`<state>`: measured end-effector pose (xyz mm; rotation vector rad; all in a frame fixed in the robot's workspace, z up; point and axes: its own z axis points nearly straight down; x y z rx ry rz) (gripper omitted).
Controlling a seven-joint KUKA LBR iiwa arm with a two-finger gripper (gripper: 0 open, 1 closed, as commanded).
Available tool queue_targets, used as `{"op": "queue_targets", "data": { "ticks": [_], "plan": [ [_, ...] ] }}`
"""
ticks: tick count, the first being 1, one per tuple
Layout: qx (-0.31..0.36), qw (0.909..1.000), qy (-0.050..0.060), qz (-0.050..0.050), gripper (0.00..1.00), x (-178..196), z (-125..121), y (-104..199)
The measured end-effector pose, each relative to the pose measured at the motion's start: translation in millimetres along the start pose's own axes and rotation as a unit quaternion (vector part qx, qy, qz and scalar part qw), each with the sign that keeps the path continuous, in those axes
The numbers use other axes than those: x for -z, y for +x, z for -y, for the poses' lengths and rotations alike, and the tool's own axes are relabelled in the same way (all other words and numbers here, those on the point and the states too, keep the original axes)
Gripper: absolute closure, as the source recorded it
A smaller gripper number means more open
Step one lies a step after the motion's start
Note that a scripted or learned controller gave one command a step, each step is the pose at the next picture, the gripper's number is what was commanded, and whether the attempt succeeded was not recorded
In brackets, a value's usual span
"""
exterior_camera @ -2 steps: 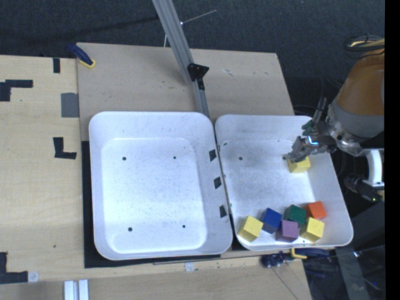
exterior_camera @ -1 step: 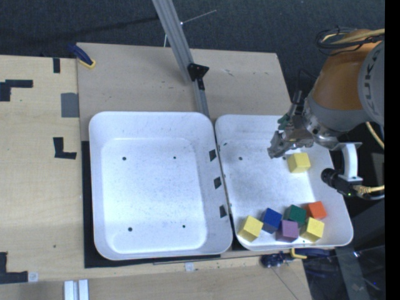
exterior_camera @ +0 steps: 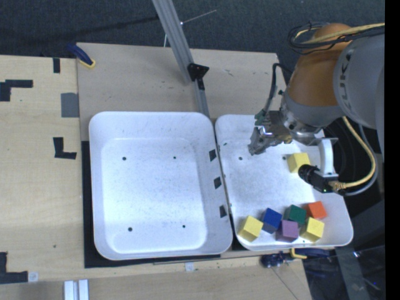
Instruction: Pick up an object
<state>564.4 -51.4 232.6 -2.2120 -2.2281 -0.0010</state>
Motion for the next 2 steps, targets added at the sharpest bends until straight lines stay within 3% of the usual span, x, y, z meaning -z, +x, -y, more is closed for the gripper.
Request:
{"op": "queue_targets", "data": {
  "ticks": [2],
  "plan": [
    [0.0,1.0,0.001,0.0,1.0,-15.0,6.3,101.1]
  ]
}}
